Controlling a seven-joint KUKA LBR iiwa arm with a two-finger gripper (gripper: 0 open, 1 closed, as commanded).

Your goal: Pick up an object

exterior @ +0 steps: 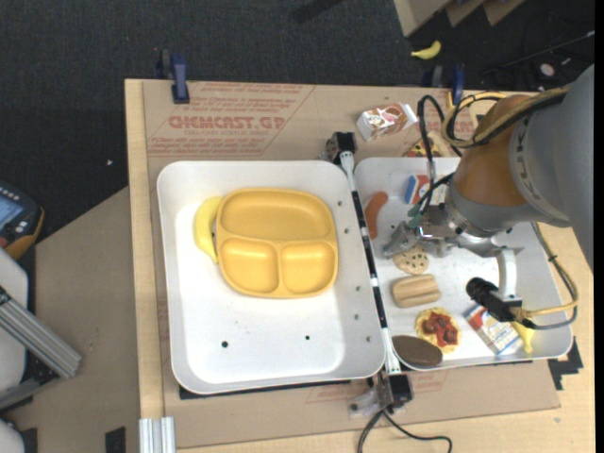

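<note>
Camera view puts the cookie (408, 261) in the right bin (547, 347), just beside the bread roll (415, 291) and under the end effector (420, 231); I cannot tell its state. Crowding risks a missed grasp: the pizza slice (438, 327) and hot dog (376, 212) lie near.

1. We see open white floor across the near half of the left bin (179, 281); the yellow divided tray (276, 241) blocks its far half.
2. The right bin (557, 347) is crowded: hot dog (376, 212), cookie (411, 261), bread roll (415, 291), pizza slice (438, 327) leave narrow gaps.
</note>
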